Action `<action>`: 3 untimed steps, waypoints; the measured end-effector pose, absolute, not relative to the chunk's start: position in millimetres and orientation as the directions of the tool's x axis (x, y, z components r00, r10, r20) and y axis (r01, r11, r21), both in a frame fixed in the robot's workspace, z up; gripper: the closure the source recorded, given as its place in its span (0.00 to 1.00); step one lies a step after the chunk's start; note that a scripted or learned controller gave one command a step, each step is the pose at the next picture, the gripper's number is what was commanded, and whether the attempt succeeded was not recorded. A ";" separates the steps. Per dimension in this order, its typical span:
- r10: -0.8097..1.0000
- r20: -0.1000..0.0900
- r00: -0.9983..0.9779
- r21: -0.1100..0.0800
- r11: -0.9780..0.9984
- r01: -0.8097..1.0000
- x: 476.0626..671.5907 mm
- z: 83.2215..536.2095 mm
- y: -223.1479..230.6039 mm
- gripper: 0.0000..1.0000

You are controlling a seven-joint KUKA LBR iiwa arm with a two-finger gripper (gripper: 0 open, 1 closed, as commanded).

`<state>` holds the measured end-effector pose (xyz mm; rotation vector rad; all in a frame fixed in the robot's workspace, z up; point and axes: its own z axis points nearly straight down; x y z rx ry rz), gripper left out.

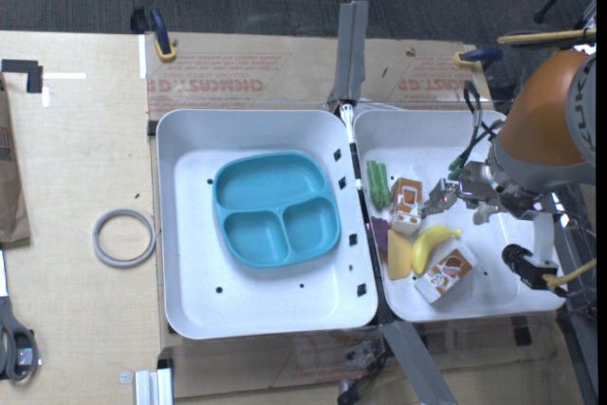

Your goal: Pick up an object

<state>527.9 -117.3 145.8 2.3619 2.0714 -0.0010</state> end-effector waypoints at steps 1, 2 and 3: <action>1.000 0.000 0.021 0.001 -0.021 1.000 507.0 92.1 -97.3 0.00; 1.000 0.000 0.026 -0.001 -0.026 1.000 506.9 100.1 -98.3 1.00; 0.932 -0.002 0.361 -0.002 -0.361 0.932 518.7 190.8 -53.3 1.00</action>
